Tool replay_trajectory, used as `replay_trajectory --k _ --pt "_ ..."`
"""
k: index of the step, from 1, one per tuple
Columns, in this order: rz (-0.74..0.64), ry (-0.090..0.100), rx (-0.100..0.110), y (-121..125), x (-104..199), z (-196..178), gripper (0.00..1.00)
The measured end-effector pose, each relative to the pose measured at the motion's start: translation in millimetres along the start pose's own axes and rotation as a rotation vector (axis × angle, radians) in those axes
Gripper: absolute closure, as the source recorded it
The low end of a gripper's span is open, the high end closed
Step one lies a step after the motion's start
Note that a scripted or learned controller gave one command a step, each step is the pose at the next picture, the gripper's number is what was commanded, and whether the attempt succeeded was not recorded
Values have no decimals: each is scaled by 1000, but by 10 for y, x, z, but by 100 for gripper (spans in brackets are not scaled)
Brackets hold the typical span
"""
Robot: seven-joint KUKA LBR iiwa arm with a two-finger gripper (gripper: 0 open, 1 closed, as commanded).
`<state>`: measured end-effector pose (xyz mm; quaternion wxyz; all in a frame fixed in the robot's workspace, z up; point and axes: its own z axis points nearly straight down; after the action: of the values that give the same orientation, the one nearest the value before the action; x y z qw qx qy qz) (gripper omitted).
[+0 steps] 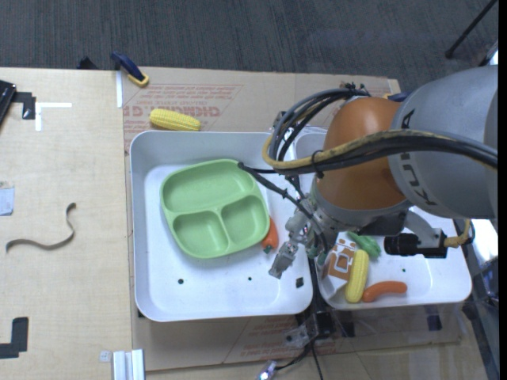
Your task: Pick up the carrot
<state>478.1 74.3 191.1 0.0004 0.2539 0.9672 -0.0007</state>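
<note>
Two fingers of the gripper [283, 258] are hanging over the left bin [150, 275] — spread state indeterminable — with the carrot [272, 234] lying just beside them, against the green tray [214, 208].

The green tray [214, 207], three-sectioned, lies tilted in the left bin [150, 283]. A carrot [272, 234] sits just beside the tray's right edge, touching it. The hand [283, 260] hangs close below and right of the tray, right by the carrot's lower end; nothing shows between its fingers. The grey arm [444, 149] with its orange band [360, 161] looms right of the tray, with black and yellow cables looped above it. Further right of the tray, the right bin [444, 287] holds a corn cob [357, 275], a small orange-and-white box [341, 260], a green piece [366, 244] and an orange sausage-like thing [384, 290]. Above the tray, outside the bin, another corn cob [175, 119] lies on cardboard [190, 97]. Far left of the tray, a curved grey strip [47, 236] lies on the table [55, 291].
</note>
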Motion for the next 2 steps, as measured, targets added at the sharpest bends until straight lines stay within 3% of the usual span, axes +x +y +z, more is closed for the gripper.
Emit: replay_trajectory --k 1,2 --pt "-135 -1 0 667 -233 806 0" --pt "-209 11 3 706 -731 987 0"
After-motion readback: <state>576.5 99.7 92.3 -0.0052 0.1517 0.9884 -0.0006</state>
